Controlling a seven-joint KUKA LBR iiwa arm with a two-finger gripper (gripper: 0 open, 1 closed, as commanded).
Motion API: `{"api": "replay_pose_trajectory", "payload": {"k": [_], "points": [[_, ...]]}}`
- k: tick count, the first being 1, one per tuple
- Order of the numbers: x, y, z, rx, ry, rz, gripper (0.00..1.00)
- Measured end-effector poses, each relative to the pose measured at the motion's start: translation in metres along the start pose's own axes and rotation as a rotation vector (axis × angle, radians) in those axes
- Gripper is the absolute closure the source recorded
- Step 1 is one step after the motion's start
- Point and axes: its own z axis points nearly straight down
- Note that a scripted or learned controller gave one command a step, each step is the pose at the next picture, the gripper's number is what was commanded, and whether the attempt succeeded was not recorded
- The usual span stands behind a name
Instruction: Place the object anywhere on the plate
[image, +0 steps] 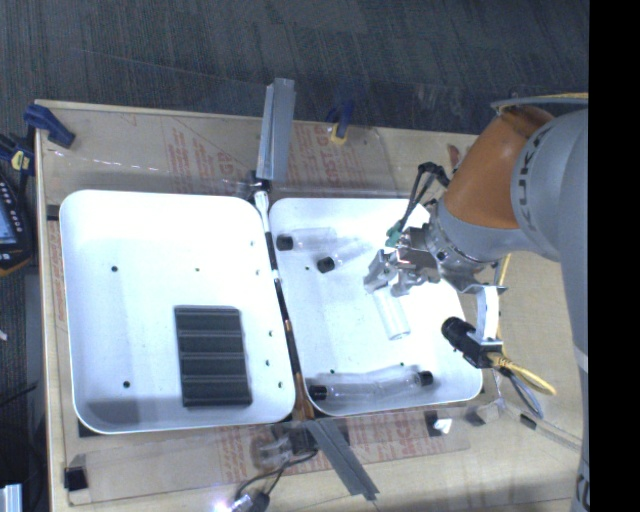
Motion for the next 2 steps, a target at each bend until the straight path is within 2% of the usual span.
{"api": "replay_pose_trajectory", "payload": {"k": [1, 2], "points": [[0.091, 0.064, 0.015, 0.002, 0.0, -0.074, 1.0], [0.18, 0.087, 0.025, 0.001, -0.001, 0.288, 1.0]]}}
